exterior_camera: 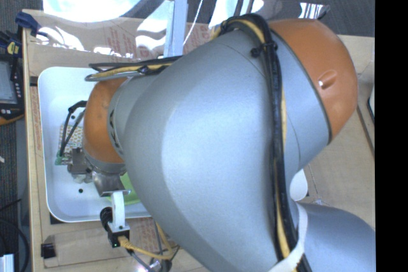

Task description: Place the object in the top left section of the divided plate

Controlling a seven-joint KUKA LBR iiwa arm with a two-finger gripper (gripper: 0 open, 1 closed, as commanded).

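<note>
My arm covers most of the camera view, and its orange wrist band (102,121) hangs over the left white bin (48,137). Below the band, the gripper (81,174) reaches down low inside this bin, near its left wall. Beside the gripper, on its left, lies a speckled pale object (69,136) with a green edge; I cannot tell whether they touch. A patch of something light green (132,195) peeks out from under the arm near the bin's front edge. The rest of the bin's floor is hidden by the arm.
The right bin is almost wholly hidden behind the arm. A shiny reflective panel (95,0) stands behind the bins. Dark equipment (9,83) sits off the bench's left side. A tan bench surface (347,156) shows at the right.
</note>
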